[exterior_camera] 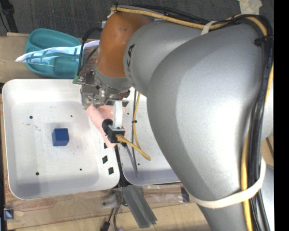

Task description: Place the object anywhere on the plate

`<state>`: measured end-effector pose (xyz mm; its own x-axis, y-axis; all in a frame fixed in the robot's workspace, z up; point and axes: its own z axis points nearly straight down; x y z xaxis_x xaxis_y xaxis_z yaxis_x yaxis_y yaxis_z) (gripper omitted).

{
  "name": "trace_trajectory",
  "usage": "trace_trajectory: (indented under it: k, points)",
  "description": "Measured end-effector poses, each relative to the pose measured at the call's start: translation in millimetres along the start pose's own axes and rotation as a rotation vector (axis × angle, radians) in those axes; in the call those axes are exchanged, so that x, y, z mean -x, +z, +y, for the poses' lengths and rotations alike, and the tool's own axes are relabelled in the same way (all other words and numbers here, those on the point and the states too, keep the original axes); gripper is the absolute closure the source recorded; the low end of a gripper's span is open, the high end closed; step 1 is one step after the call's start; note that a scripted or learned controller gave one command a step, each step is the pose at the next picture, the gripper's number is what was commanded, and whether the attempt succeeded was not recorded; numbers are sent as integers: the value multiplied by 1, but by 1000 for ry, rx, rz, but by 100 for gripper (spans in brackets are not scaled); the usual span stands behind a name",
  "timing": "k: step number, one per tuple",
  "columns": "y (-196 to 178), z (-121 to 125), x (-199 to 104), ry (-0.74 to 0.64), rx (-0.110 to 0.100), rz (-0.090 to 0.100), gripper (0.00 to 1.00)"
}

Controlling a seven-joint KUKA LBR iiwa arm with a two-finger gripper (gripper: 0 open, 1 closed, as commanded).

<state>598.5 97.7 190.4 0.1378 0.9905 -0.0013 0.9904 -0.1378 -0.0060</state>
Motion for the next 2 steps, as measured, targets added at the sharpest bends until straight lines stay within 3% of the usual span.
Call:
trace_trajectory:
  k: [1,2]
  points:
    - [100,-44,-31,255,5,-6,100]
    - [37,-24,-10,-29,5,1,100]
